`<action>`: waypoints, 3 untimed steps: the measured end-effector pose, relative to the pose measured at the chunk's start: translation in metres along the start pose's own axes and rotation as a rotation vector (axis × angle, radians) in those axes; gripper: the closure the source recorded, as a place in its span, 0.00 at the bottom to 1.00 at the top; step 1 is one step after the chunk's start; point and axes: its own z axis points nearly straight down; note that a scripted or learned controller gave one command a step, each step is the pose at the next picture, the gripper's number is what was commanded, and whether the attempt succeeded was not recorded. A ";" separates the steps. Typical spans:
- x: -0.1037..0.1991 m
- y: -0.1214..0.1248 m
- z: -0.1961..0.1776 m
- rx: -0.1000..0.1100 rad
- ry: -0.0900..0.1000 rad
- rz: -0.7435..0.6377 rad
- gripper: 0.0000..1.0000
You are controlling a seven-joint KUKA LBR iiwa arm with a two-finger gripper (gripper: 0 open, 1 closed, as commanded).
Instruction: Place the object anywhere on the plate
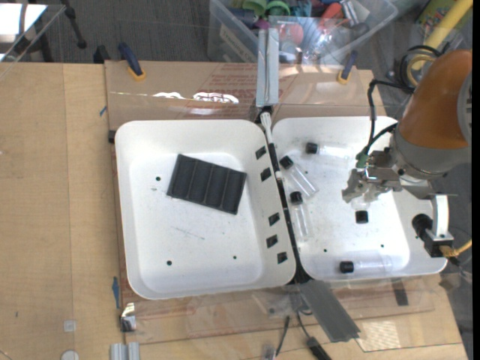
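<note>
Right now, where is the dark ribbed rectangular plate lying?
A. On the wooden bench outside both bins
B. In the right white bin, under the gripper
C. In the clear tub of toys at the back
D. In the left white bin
D: the dark ribbed rectangular plate lies flat in the left white bin, while the gripper hangs over the right white bin among small clear tubes with black caps.
</note>
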 end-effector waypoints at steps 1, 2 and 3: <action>-0.050 -0.029 -0.049 0.001 -0.001 0.033 1.00; -0.050 -0.029 -0.049 0.001 -0.001 0.033 0.00; -0.066 -0.005 -0.018 0.002 0.000 -0.153 0.00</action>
